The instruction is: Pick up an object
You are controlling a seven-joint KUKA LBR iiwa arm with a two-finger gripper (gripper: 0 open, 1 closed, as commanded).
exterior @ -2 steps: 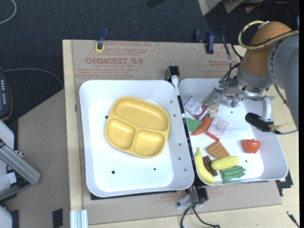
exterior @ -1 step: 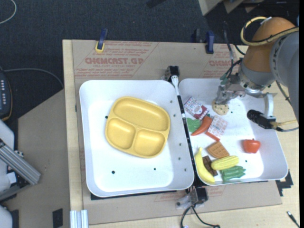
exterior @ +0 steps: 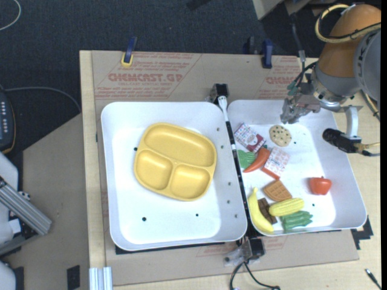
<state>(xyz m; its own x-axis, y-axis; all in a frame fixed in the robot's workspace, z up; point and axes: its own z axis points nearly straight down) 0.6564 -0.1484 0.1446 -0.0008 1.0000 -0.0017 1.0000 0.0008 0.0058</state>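
— Got anything yet?
— No. My pincer hangs over the right bin, just beyond the cookie; I cannot tell how wide it is. The pick-up remains.

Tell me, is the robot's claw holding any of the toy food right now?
No, nothing sits between its fingers. The gripper hangs over the right bin, just up and right of the cookie, which lies flat on the bin floor.
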